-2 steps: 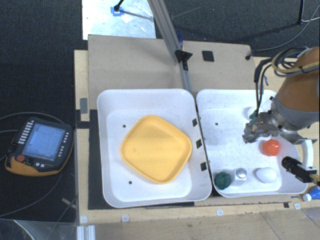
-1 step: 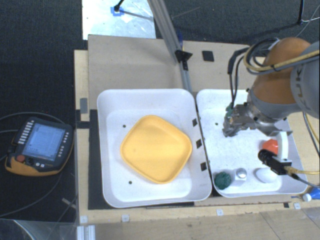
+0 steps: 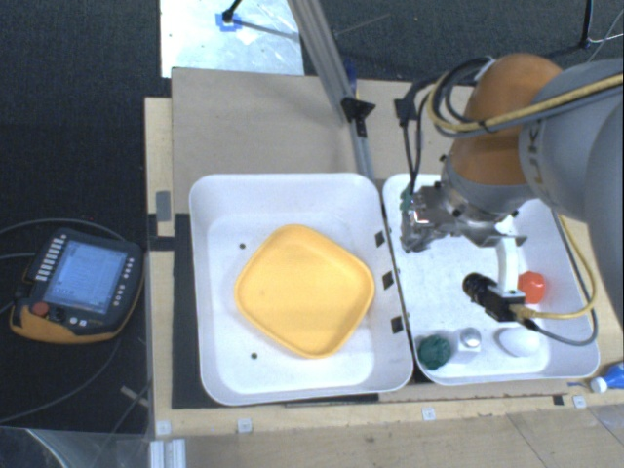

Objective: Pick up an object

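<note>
- No readable writing.
- The hand (image 3: 421, 224) hangs low over the right bin (image 3: 575, 359), wrist bent; its grip cannot be told.
- Yellow plate (image 3: 304, 289) lies beside the hand, in the left bin (image 3: 210, 261).
- Green ball (image 3: 435, 350), red ball (image 3: 531, 285) and white egg (image 3: 517, 340) lie below the hand.

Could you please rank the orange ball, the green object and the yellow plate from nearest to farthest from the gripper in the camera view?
From the gripper:
1. Orange ball, right bin, to its right.
2. Green object, right bin's front edge; nearly as close.
3. Yellow plate, left bin.

Even, bright overhead light washed the white bins (image 3: 292, 203) almost to glare. Shadows were soft and short. Focus was slightly soft, the dark floor (image 3: 78, 115) grainy.
</note>
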{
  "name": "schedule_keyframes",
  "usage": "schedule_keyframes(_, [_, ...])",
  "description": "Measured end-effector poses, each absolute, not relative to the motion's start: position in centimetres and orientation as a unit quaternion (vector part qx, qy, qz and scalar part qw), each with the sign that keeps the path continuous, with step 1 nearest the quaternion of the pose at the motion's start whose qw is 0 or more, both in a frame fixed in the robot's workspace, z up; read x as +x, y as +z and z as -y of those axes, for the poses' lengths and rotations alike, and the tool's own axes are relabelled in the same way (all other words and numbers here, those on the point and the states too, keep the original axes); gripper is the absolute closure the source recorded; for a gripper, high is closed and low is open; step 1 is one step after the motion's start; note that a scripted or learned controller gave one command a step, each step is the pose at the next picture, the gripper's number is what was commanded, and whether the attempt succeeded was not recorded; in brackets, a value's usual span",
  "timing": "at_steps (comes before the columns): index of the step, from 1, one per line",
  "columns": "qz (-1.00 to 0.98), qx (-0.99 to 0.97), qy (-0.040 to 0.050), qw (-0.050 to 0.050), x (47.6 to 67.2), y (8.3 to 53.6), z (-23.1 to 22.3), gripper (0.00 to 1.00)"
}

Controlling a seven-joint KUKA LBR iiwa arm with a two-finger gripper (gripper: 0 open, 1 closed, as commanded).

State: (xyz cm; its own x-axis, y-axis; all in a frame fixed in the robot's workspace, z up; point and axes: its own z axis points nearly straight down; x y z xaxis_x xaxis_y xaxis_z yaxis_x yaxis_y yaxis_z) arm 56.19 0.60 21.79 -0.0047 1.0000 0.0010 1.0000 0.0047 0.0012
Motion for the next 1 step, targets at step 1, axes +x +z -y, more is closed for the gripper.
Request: schedule_keyframes(1, [-0.708,0.706,0.0006,0.000,57.84,21.26,-5.79,1.00])
